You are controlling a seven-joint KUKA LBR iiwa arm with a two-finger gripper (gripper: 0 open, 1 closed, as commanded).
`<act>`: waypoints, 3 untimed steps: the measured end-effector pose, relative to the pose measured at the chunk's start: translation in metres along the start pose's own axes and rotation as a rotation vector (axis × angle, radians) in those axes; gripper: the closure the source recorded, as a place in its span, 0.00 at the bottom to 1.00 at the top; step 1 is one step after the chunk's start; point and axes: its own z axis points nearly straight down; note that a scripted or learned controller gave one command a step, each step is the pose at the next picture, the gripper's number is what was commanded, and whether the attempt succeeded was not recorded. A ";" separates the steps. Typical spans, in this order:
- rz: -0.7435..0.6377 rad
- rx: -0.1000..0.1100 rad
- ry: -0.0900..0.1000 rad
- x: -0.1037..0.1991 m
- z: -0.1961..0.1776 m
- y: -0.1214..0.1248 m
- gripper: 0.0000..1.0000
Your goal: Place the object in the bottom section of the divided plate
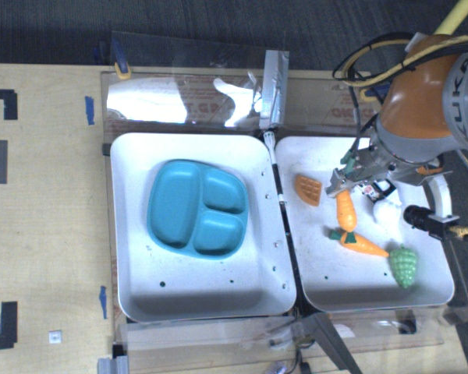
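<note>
The blue divided plate [162, 179] lies in the left bin [132, 287], with one large section on its left and two smaller ones on its right. Nothing lies in its sections. My gripper [345, 179] hangs low over the right bin [320, 283], just above the top end of an orange carrot [345, 211]. A second carrot [365, 245] lies slanted below the first. An orange ridged piece [308, 189] sits just left of the gripper. A green bumpy toy [403, 266] rests at the bin's lower right.
A white object [387, 209] lies under the arm's wrist, partly hidden. The raised divider [281, 209] separates the two bins. A clear plastic sheet and a metal bracket [274, 88] stand behind the bins. Cables loop near the arm at upper right.
</note>
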 end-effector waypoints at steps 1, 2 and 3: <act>0.153 0.007 0.002 0.116 0.018 0.006 1.00; 0.017 -0.017 0.001 0.165 0.107 0.064 1.00; 0.157 -0.009 -0.012 0.208 0.094 0.063 1.00</act>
